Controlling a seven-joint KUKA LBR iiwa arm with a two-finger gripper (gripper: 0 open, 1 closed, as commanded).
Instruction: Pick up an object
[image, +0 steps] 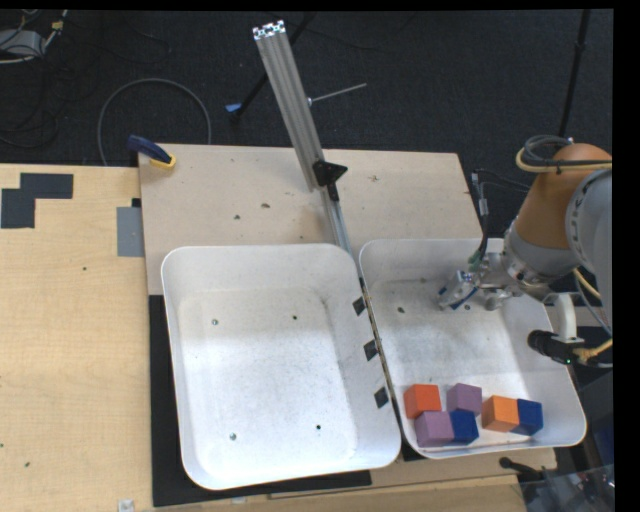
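Several small blocks lie at the near edge of the right bin (400, 262): an orange block (422, 399), a purple block (463, 397), a larger purple block (433, 427), a blue block (464, 427), an orange block (500, 412) and a blue block (529, 415). My gripper (459, 294) hangs over the far part of the same bin, well behind the blocks, with its fingers pointing left and slightly apart. Nothing sits between them.
The left bin (180, 290) lies beside the right one, with black clips (369, 349) along their shared edge. A slanted aluminium rail (293, 105) rises behind the bins. A blue and yellow clamp (150, 150) sits at the bench's far left corner.
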